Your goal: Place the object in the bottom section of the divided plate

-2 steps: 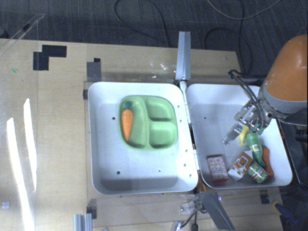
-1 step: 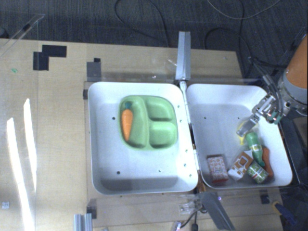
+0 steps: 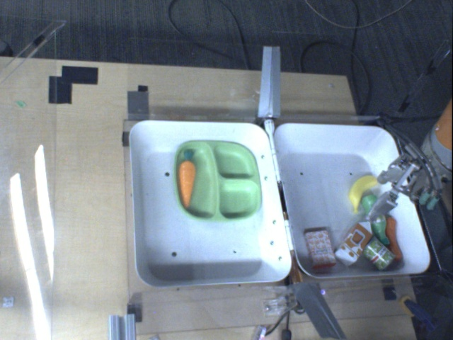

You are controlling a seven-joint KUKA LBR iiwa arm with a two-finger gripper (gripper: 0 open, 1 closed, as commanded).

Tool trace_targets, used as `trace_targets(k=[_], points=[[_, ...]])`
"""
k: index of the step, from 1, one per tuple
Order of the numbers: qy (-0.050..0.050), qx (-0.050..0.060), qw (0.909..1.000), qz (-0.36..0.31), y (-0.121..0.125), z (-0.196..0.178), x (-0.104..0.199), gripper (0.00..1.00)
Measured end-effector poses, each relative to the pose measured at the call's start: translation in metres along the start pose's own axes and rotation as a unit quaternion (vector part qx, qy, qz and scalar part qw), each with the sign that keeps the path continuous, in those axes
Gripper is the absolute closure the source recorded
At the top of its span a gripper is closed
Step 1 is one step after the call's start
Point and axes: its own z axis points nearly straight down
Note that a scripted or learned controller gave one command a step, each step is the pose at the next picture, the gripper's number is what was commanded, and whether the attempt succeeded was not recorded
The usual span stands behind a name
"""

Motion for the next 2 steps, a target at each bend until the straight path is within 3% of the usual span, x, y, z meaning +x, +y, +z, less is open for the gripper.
trace_targets(k=[1, 2], points=[[-0.002, 0.000, 0.9999, 0.013, -0.0192, -0.1382, -0.0004, 0.00], [-0.002, 0.000, 0.9999, 0.013, -0.0192, -0.1380, -0.0004, 0.00]])
